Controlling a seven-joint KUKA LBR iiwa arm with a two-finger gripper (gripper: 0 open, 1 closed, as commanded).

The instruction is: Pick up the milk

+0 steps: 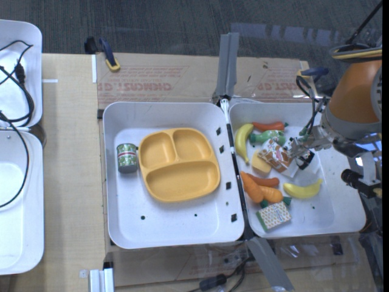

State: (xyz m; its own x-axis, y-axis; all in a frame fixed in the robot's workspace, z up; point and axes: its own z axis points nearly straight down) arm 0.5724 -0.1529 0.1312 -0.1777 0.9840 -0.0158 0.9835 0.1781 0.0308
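Note:
The milk (278, 155), a small white carton with red and orange print, lies on its side in the middle of the right bin (340, 215). It rests among toy food: a yellow banana (242, 140) to its left and orange carrots (261, 187) just below it. My gripper (301, 151) reaches in from the right and is down low at the carton's right end. It is open, with one dark fingertip (295, 143) above the carton's corner and the other to the lower right. The carton is not held between them.
Around the milk lie a red pepper-like piece (268, 126), a green vegetable (262, 137), a second banana (302, 189) and a green-and-white box (273, 215). The left bin (121, 218) holds a yellow divided plate (179, 163) and a small green can (127, 157).

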